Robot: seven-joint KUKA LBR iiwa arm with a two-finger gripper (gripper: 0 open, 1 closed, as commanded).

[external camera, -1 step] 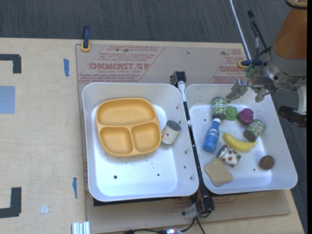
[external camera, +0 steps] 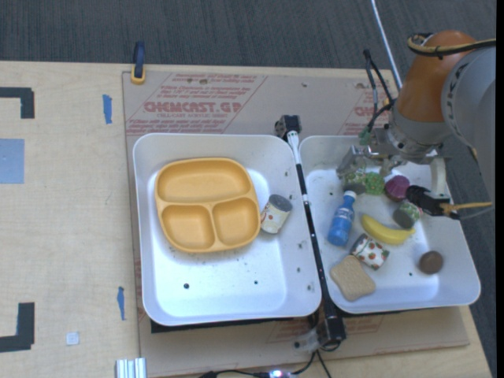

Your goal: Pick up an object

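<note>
Bench: two shallow white bins are set side by side, the left bin [external camera: 157, 290] and the right bin [external camera: 461, 290], so that loose things are kept within walls.
Left bin, contents: one yellow divided tray [external camera: 208, 203], three compartments, laid flat; one small can [external camera: 275, 213] lying tilted just beside the tray's right edge.
Right bin, contents: one blue bottle [external camera: 342, 220] lying on its side; one banana [external camera: 386, 231]; one bread slice [external camera: 352, 278]; one patterned cup [external camera: 369, 251] between banana and bread; one brown round piece [external camera: 430, 261]; one green leafy piece [external camera: 364, 182]; one purple piece [external camera: 397, 187].
Arm: one, lowered over the right bin's far end.
Gripper [external camera: 367, 166]: placed just above the green leafy piece; whether anything is gripped cannot be told.
Task object: judged to be the green leafy piece, at the far end of the right bin, not seen lifted.
</note>
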